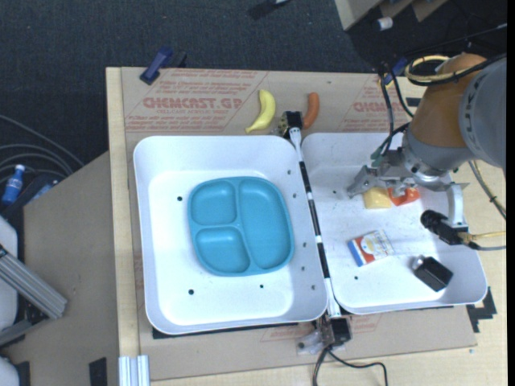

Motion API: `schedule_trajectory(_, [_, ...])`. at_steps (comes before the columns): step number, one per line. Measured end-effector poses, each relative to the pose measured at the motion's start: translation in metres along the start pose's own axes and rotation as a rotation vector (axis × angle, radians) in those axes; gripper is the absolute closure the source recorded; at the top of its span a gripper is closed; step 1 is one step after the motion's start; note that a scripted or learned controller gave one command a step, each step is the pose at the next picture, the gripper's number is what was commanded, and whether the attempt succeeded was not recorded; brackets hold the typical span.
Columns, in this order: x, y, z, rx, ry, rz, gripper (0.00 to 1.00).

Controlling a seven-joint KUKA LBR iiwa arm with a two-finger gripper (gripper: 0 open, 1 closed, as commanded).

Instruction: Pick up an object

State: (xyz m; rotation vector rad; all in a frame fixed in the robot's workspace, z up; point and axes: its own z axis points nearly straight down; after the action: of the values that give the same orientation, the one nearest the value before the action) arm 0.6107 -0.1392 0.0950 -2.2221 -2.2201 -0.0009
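My gripper (378,182) hangs low over the far part of the right bin (346,155), reaching in from the right. Directly under it and touching its lower edge lies a pale yellow rounded object (376,199). A small red-orange piece (407,195) sits just to the right of that object. Whether either one is between the fingers is hidden by the gripper body. Nearer the front of the same bin lie a small white packet with blue and red print (370,248) and a black block (432,273).
The left bin (157,175) holds a blue divided plate (240,225). Behind the bins, a yellow banana (261,111) and an orange sausage-shaped toy (311,109) lie on the cardboard. A blue item (155,66) rests at the board's far left corner.
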Motion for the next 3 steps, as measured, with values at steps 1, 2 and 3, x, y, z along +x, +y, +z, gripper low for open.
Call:
schedule_trajectory(1, [0.0, 0.001, -0.01, -0.002, 0.0, 0.001, 1.0])
schedule_trajectory(2, [0.0, 0.0, -0.01, -0.001, 0.0, 0.0, 0.0])
schedule_trajectory(3, [0.0, 0.001, -0.02, -0.003, -0.001, 0.001, 1.0])
